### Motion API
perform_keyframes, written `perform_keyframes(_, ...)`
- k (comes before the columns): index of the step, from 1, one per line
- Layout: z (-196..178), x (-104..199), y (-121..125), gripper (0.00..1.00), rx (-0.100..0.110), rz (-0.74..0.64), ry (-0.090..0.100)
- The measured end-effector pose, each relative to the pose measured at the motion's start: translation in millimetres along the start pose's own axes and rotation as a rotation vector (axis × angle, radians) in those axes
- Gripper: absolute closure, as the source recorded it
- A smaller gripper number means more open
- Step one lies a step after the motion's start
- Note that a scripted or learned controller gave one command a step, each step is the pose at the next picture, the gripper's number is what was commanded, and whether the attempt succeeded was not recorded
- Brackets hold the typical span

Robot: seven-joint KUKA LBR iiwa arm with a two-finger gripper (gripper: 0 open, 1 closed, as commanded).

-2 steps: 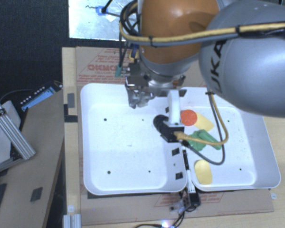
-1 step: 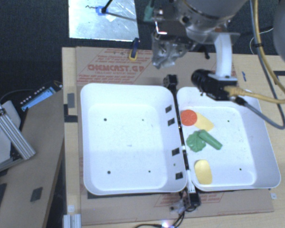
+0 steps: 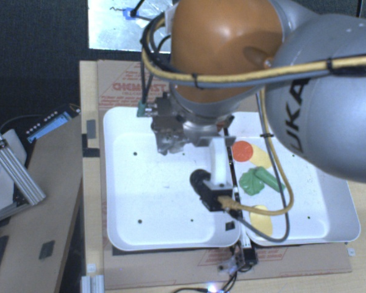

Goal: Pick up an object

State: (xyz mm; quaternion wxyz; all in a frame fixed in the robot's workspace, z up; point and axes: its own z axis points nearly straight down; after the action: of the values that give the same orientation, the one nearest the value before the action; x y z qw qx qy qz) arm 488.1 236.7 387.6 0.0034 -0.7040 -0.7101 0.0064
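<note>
— Where's the arm [image 3: 280, 72] right now?

— Reaching in from the right, big orange dome of it hanging over the back of the bins. The gripper [image 3: 169, 140] sits low over the far part of the left bin [image 3: 128, 224], close to that bin's back edge. From where I stand the grey wrist block hides the tips, so I cannot tell how the gripper stands or whether anything is in it.

— Any room to move in that left bin?

— Plenty. Its white floor is bare toward the front and the left rim. The crowded part is the ridge where the two bins meet, where a black fitting [image 3: 202, 188] with a yellow cable [image 3: 274, 182] lies over the divider.

— And the things to pick?

— All in the right bin [image 3: 335, 224], just past the divider. An orange round piece [image 3: 243, 151] sits furthest back, touching a yellow piece [image 3: 262, 160] beside it. Below that is a green object [image 3: 257, 180], leafy at its left, with its long axis running to the right and slightly toward the front. Nearer the front rim lies another yellow piece [image 3: 262, 220], partly under the cable loop.

— Space around them?

— The right bin's floor is open toward its right rim and front corner.
</note>
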Motion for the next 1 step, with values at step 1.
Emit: perform_keyframes(1, -157.1, -3.3, -3.8, 1.0, -0.032, 0.003, 0.014)
